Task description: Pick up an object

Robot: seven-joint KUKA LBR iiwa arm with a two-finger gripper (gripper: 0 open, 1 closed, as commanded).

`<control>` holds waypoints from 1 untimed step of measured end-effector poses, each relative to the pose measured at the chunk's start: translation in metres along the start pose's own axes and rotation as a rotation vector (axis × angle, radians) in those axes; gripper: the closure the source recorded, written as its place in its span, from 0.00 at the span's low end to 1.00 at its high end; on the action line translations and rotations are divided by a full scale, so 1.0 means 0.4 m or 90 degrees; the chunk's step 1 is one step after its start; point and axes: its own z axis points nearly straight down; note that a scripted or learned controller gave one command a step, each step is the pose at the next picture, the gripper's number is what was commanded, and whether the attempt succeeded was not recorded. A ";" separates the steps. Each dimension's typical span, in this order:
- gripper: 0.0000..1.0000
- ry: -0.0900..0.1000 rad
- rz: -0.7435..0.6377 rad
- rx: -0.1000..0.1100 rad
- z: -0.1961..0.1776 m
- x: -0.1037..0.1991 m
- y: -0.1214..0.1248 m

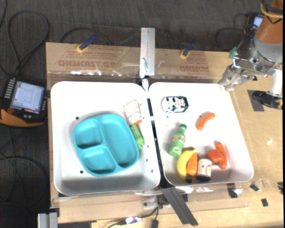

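My gripper (228,81) hangs at the upper right of the frame, just outside the right bin (237,127); I cannot tell its jaws' state. The nearest target, an orange toy sausage (204,120), lies below-left, its long axis slanting.

Brown bench (90,61) with two white bins (left (61,175), right (237,141)) side by side

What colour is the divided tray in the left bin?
Turquoise blue; the divided tray shows plainly in the camera view, lying in the left bin.
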 end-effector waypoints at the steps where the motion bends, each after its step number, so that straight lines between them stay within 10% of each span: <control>1: 1.00 0.000 0.019 0.000 0.115 -0.033 0.082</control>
